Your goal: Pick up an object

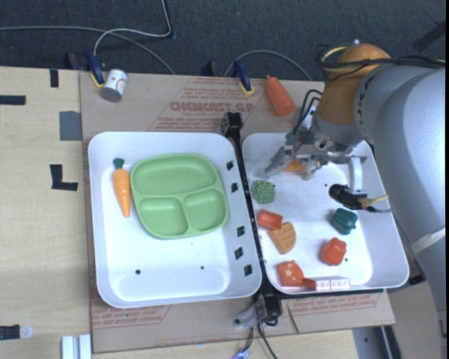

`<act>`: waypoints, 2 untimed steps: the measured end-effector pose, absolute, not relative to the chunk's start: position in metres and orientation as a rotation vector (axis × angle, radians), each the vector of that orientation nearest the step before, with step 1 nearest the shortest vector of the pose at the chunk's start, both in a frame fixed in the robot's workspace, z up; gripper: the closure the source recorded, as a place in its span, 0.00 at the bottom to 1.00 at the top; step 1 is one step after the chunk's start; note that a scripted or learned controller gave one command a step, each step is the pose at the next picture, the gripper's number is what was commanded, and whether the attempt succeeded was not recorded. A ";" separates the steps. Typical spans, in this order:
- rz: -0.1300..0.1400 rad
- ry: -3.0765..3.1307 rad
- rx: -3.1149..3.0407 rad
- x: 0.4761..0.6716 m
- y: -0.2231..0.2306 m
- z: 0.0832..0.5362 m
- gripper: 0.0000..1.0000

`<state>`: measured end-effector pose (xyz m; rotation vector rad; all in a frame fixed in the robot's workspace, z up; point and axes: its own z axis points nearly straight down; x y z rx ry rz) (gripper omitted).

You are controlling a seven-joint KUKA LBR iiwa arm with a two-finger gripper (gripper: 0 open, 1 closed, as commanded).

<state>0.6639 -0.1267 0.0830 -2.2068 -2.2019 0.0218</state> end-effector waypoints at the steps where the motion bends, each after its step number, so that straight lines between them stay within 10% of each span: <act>1: 0.020 -2.203 -2.206 0.664 -0.129 0.083 0.00; 2: 0.021 -2.206 -2.213 0.664 -0.127 0.083 0.00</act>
